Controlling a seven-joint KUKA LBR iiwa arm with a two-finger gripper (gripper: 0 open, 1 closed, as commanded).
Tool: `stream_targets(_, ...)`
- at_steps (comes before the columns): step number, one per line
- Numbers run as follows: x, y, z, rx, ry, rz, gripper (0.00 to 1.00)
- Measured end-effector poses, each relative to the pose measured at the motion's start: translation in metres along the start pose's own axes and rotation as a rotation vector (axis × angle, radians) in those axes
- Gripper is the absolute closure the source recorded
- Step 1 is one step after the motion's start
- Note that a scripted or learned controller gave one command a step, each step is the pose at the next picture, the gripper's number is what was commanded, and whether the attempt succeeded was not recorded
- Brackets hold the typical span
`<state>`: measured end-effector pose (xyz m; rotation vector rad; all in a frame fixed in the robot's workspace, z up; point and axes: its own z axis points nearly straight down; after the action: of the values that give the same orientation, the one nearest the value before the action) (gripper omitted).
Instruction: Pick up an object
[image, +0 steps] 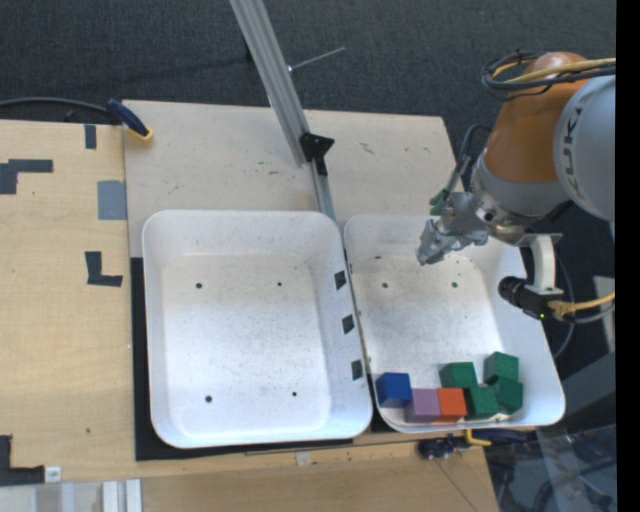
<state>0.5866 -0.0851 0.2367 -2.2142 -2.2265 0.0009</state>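
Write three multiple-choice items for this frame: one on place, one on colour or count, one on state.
1. Where do the blocks lie?
A. near end of the right bin
B. middle of the left bin
C. on the bench outside the bins

2. How many blue blocks are there?
A. three
B. one
C. none

3. What is the pincer doing?
A. resting on the blocks
B. hanging over the right bin's far end, apart from the blocks
C. reaching into the left bin

Key: 1 A, the blocks are clustered at the near end of the right bin. 2 B, a single blue block sits beside the purple block. 3 B, the pincer is at the far end, well away from the cluster.
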Motion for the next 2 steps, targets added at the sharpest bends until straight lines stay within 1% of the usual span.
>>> stream_targets(1,0.054,-0.002,0.011,0.001,0.0,-0.001,1.0)
stream_targets(2,0.105,0.0,0.021,0.002,0.0,-0.001,1.0)
